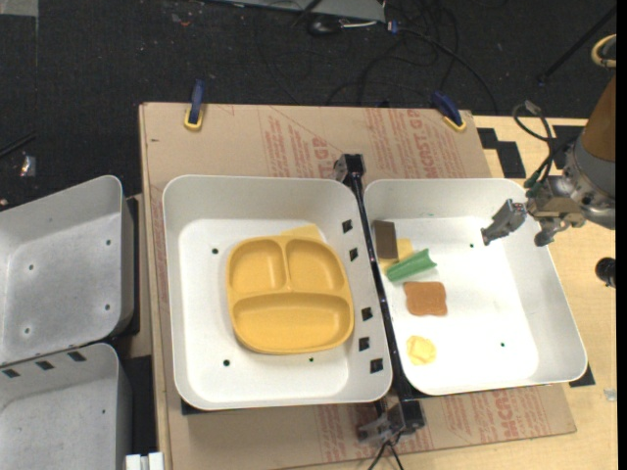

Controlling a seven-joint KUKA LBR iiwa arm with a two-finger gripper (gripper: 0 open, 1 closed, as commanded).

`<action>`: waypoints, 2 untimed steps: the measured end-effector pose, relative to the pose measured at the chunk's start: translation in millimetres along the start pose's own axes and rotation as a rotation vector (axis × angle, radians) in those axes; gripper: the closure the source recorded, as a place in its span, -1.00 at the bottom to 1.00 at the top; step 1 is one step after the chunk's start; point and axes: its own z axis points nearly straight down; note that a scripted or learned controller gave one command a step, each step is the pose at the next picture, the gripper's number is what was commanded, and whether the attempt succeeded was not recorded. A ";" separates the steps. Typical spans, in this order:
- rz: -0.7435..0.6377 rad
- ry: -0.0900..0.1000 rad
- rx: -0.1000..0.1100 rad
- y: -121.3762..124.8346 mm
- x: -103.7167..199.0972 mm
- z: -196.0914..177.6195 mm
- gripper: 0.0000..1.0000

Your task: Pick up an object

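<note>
The arm [596, 155] runs off the right edge above its wrist. A pale sheet [306, 233] lies mostly covered under the yellow tray [290, 295]. In the right bin [549, 292], a yellow piece [404, 250] sits partly beneath the green stick [409, 265], its shape unclear. The spare white lid [59, 253] is cut by the left edge.

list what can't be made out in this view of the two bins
- Camera view: pale yellow piece mostly covered by the green object and brown block; shape unclear.
- Camera view: small yellow object too small to identify.
- Camera view: arm cut off by the right edge.
- Camera view: left bin floor hidden under the yellow tray.
</note>
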 end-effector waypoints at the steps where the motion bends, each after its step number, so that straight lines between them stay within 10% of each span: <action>1: -0.003 -0.003 -0.012 2.5 0.5 -7.2 -1.00; 2: -0.001 -0.001 -0.007 6.9 -4.6 54.3 -1.00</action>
